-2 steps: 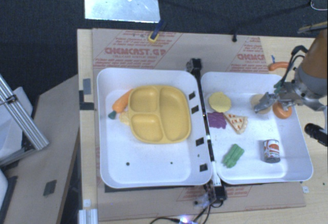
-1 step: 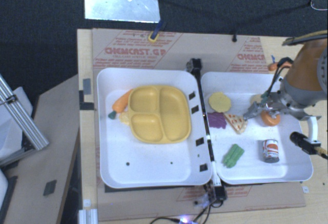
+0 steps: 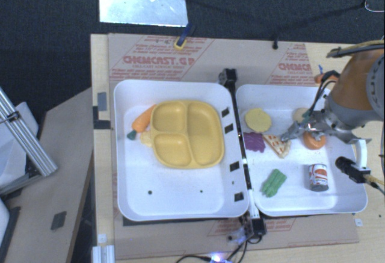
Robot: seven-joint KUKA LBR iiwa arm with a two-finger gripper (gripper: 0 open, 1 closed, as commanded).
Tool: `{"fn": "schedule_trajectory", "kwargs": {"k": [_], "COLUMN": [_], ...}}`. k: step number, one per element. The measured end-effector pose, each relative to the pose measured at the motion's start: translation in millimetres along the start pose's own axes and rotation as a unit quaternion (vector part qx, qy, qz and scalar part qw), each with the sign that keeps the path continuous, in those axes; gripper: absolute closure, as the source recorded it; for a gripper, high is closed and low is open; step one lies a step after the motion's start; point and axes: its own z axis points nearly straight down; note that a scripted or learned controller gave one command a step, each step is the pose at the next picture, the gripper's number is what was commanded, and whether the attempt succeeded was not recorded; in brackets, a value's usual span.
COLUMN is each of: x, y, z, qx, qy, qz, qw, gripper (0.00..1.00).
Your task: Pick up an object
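Note:
My gripper [image 3: 300, 128] is low over the right bin [image 3: 343, 204], near its upper right part. It hangs just left of an orange round object [image 3: 314, 140] and just right of a pizza slice [image 3: 278, 145]. A beige round piece [image 3: 299, 114] sits right behind it. Also in this bin are a yellow disc [image 3: 258, 119], a purple bunch [image 3: 254, 141], a green ridged piece [image 3: 274, 183] and a small can [image 3: 318, 177]. Nothing shows as held.
The left bin [image 3: 180, 201] holds a yellow divided plate [image 3: 184, 133] with a carrot [image 3: 142, 119] against its left side. The arm's grey and orange body [image 3: 361, 90] covers the right bin's far right corner. A black divider [image 3: 236, 141] runs between the bins.

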Motion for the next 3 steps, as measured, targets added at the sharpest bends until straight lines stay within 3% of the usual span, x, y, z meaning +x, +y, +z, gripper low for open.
{"fn": "schedule_trajectory", "kwargs": {"k": [1, 2, 3], "x": [-2, -2, 2], "y": [3, -5, -7], "z": [-14, -71, -134], "qx": [-0.007, 0.001, -0.001], "qy": [-0.003, 0.0, -0.001], "qz": [0.0, 0.0, -0.002], "qw": [1.0, 1.0, 1.0], "gripper": [1.0, 1.0, 1.0]}}
